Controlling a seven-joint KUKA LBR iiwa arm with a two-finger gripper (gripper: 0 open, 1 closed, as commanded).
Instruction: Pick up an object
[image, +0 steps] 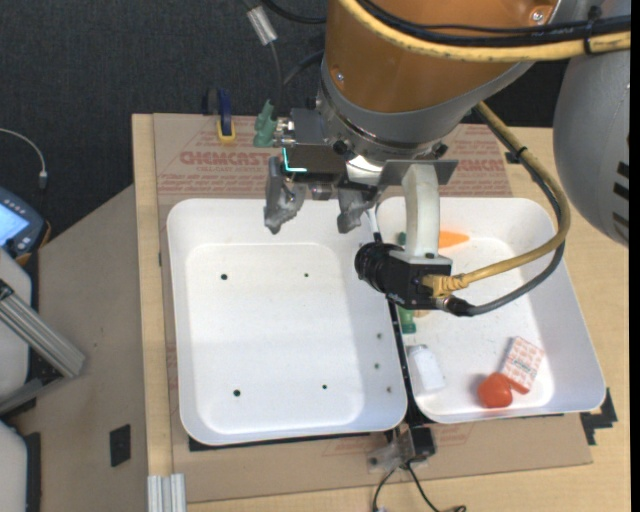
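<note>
Orange-banded arm (430, 60) overhead, tool (312, 215) spread apart above left bin (190, 330), grasping nothing, red ball (495, 391) in right bin (575, 340).

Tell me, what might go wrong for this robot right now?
The gripper hangs with fingers apart and nothing between them over the left bin, while the red ball, the small box and the orange piece all lie in the right bin. Closing here would likely catch nothing. The yellow cable loops low over the right bin and might snag or nudge things as the arm moves.
</note>
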